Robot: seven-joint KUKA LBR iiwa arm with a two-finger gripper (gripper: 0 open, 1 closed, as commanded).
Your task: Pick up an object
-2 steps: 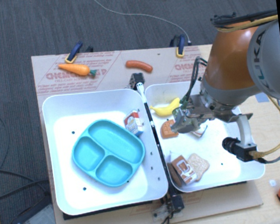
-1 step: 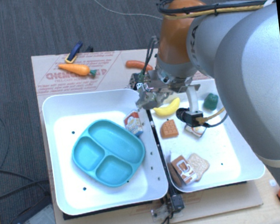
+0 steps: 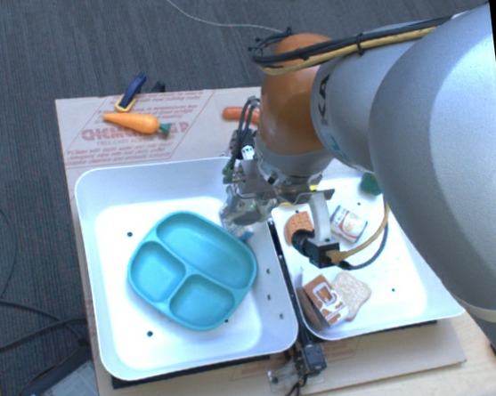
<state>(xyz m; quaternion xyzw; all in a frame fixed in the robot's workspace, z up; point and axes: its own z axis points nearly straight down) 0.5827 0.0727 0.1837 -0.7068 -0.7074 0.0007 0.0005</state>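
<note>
Camera view shows the gripper (image 3: 242, 204) low over the inner right edge of the left bin (image 3: 97, 283), just beside the blue divided plate (image 3: 192, 269); whether it grips anything cannot be told, since the wrist hides much of it. The grey arm (image 3: 422, 153) covers a large part of the right bin (image 3: 404, 303). There, a toast-like piece (image 3: 337, 298), a small round brown item (image 3: 298, 223) and a small jar-like item (image 3: 348, 222) lie partly visible. A toy carrot (image 3: 136, 122) rests on the cardboard behind the bins.

Bench board (image 3: 90, 154) bears two white bins (image 3: 94, 256) (side by side), a toy carrot (image 3: 136, 122)
</note>
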